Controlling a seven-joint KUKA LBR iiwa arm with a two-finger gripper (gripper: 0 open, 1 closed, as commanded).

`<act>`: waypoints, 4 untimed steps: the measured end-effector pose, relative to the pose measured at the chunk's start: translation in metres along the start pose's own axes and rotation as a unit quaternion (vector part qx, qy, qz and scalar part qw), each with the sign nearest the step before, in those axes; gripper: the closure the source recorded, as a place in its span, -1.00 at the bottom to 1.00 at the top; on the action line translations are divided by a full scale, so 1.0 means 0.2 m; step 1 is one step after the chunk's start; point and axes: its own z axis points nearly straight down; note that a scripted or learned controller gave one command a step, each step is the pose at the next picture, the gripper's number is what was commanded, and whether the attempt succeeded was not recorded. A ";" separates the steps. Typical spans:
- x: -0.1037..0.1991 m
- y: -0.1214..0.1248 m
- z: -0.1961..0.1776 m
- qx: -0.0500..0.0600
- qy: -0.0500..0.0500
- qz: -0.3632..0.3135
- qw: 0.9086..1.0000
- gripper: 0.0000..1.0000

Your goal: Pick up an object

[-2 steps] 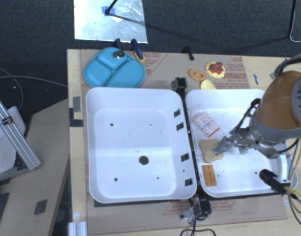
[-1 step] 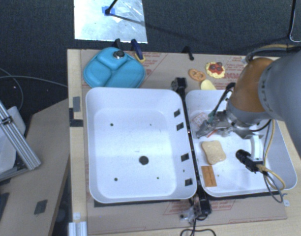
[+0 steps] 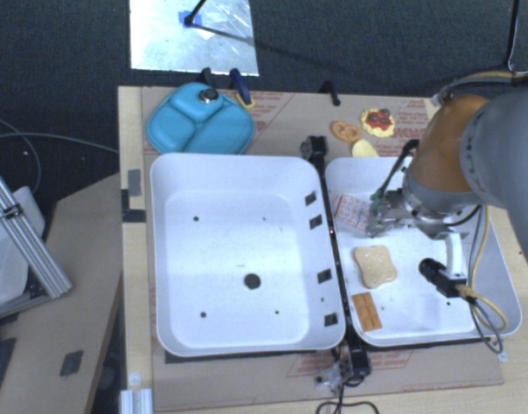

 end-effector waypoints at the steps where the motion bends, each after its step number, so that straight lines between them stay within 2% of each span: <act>1: 0.35 -0.34 -0.45 0.007 0.003 -0.003 1.000 1.00; 2: 0.50 -0.48 -0.89 0.003 0.003 -0.003 1.000 1.00; 3: 0.64 -0.47 -1.45 0.000 0.004 -0.003 1.000 1.00; 4: 0.91 -0.47 -1.48 0.005 0.003 -0.003 1.000 1.00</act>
